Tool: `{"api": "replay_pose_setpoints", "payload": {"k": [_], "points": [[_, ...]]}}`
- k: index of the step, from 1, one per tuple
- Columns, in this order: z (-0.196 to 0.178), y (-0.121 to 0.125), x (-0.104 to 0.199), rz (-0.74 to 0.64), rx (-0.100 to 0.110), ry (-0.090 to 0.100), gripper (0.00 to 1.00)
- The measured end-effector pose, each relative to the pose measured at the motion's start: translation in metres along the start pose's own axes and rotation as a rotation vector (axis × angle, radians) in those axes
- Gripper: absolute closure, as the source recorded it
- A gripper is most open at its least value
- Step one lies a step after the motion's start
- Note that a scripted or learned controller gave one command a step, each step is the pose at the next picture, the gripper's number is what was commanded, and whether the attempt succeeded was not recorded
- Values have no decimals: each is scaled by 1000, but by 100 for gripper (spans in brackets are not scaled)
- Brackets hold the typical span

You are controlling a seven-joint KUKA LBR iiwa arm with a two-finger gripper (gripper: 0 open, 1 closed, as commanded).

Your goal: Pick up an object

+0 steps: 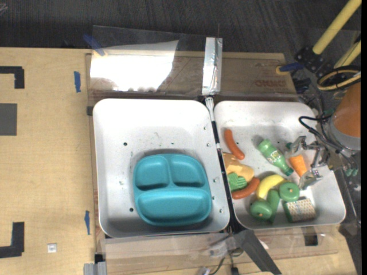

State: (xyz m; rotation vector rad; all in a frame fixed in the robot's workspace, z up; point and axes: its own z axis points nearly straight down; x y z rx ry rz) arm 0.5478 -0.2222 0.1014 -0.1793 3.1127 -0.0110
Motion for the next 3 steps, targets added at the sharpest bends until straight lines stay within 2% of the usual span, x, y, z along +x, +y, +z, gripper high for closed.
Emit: {"api": "replay_pose_setpoints", "payload": {"k": [1,2,3], "points": [[13,-2,-8,-160,-5,12,0],[-1,-2,-13,-158,-1,-2,100],[0,-1,-12,-158,-2,-1,0]]}}
